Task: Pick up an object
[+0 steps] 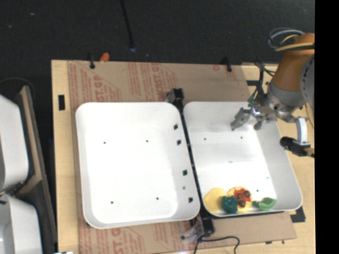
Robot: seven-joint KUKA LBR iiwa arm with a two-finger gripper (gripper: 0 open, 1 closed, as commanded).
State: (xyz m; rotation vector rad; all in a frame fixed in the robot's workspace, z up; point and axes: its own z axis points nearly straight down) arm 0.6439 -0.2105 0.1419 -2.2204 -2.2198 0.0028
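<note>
So starting at the left, the left bin (132, 163) is just a bare white tray sitting on the brown cardboard sheet (132, 81) that covers the table (61, 157). A row of small black clips (183, 157) runs down the seam where it meets the right bin (275, 157).

All the objects are piled in the near edge of the right bin: a pale yellow piece (213, 199) at the left, a teal-green thing (229, 205) touching it, a red and orange object (242, 194) just behind that, and a bright green piece (265, 202) at the right end of the cluster.

The claw (248, 118) is up over the far part of the right bin, well apart from that pile. Its two fingers look spread open, angled down to the left, with nothing between them. The grey arm with the orange band (291, 70) comes in from the right edge behind it.
</note>
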